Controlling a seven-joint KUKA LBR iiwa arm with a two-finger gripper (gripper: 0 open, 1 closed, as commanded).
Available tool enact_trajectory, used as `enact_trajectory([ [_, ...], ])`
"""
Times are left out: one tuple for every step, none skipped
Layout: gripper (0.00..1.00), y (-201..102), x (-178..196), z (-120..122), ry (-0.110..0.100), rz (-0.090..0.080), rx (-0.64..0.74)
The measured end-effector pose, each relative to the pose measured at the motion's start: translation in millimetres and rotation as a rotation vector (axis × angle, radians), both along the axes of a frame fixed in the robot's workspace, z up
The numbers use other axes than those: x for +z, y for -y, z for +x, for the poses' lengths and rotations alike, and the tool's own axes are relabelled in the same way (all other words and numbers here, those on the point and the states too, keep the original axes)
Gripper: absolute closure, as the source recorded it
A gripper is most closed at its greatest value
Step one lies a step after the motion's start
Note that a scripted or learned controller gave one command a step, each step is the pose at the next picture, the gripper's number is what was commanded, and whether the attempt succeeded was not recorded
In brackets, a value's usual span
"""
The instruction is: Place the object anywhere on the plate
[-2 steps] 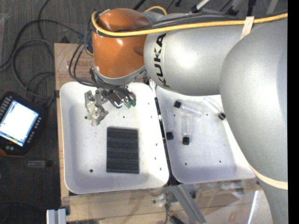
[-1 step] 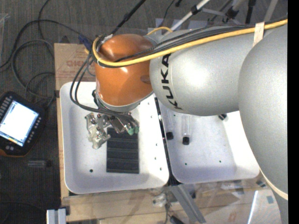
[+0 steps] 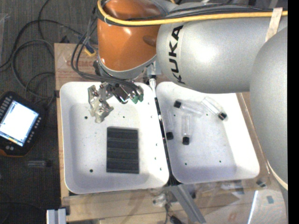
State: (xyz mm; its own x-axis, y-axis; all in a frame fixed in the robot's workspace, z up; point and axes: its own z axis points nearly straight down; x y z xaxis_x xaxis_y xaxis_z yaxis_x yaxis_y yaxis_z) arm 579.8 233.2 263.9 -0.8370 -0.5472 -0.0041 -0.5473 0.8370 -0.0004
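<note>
A black ribbed rectangular plate (image 3: 123, 149) lies flat in the left bin (image 3: 74, 171), toward its front middle. My gripper (image 3: 99, 105) hangs over the back left part of that bin, a short way behind and left of the plate, under the orange wrist band. I see nothing clearly held in it. Three clear tubes with black caps lie in the right bin (image 3: 233, 162): one (image 3: 188, 108) at the back, one (image 3: 213, 108) to its right, and one (image 3: 186, 128) nearer the middle.
A small loose black cap (image 3: 169, 136) lies by the right bin's left wall. The big grey arm covers the back right of the scene. A teach pendant (image 3: 17, 124) lies on the floor to the left, with cables behind the bench.
</note>
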Motion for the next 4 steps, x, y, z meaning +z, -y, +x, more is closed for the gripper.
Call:
enact_trajectory([
  [1.0, 1, -43, -50, -0.003, -0.002, 0.137],
  [1.0, 4, -79, -75, -0.004, 0.001, -0.037],
  [1.0, 0, 12, -17, 0.0, 0.0, 0.104],
  [1.0, 2, -51, -3, -0.004, -0.002, 0.169],
])
